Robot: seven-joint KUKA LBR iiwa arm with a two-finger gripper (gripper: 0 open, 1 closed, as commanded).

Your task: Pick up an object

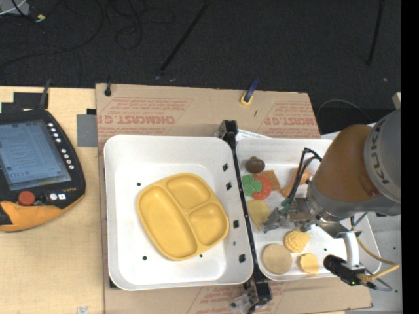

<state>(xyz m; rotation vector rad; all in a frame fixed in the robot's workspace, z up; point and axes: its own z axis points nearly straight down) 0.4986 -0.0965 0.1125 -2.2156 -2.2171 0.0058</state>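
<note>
The right bin [308,154] holds several toy food pieces. A brown piece [254,165] lies at the back, with a green and red piece [255,186] just in front of it. A pale yellow piece [256,209] lies below those, and an orange piece [298,178] leans near the arm. Toward the front lie a knobbly yellow piece [296,241], a round beige piece [276,259] and a small yellow piece [308,263]. My gripper [283,217] hangs low in this bin, between the pale yellow piece and the knobbly yellow one. The grey arm hides its grip.
The left bin [124,175] holds a yellow divided plate [182,214]. A black divider [237,195] runs between the bins. A teach pendant [36,169] lies on the bench at far left. Cardboard [170,113] lies behind the bins.
</note>
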